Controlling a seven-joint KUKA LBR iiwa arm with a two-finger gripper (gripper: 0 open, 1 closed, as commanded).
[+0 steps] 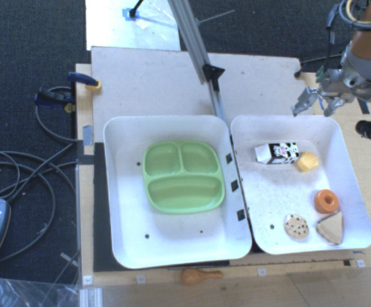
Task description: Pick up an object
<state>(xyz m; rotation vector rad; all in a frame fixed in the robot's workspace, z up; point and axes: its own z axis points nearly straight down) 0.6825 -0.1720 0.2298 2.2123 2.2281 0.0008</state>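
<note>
Looking down on the bench: two white bins sit side by side, the arm reaching in from the right.
Left bin: holds a green divided plate, lying flat near its middle.
Right bin: holds five small items, all apart from the gripper.
Arm: grey with an orange band, at the far right corner, above the bin's far rim.
Gripper: hangs over the far edge of the right bin, fingers spread apart, nothing between them.
Milk carton: lies on its side in the far part of the right bin.
Sandwich wedge: near right corner.
Yellow piece: touching the carton's right end.
Orange doughnut: right side, just beyond the wedge.
Cookie: just left of the wedge.
</note>
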